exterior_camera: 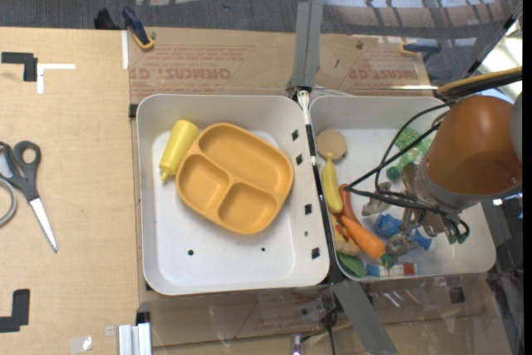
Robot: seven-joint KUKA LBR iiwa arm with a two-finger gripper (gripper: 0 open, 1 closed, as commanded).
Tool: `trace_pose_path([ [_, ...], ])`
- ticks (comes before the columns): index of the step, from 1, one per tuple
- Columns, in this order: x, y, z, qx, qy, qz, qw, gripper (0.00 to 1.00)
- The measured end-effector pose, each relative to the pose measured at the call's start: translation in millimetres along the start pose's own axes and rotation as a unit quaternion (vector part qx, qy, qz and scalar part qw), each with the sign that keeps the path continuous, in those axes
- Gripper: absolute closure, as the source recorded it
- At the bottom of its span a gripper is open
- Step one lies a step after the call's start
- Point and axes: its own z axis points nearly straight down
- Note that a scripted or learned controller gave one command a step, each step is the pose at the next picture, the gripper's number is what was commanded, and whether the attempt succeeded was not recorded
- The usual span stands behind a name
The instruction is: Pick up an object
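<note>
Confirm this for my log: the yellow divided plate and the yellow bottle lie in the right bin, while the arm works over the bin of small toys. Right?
Not quite. The camera view shows the yellow divided plate and the yellow bottle in the left bin, not the right. The rest stands: the arm works over the right bin, which holds the small toys.

Orange carrot [363,235] lies slanted, perhaps atop green clutter.

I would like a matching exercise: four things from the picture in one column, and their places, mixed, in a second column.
Things:
1. yellow bottle
2. scissors
3. banana
4. blue clamp

Places:
A. in the right bin, beside its left wall
B. on the bench, left of both bins
C. in the left bin, against the orange tray
D. at the top edge of the cardboard

Pairs: 1-C, 2-B, 3-A, 4-D
</note>
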Motion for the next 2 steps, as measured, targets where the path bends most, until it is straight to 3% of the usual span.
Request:
trace_pose_path([
  [1,-1.1,0.9,-8.7,0.000,0.000,-0.002,1.0000,1.00],
  [2,-32.6,40.8,-171.2,0.000,0.004,0.104,0.9946,1.00],
])
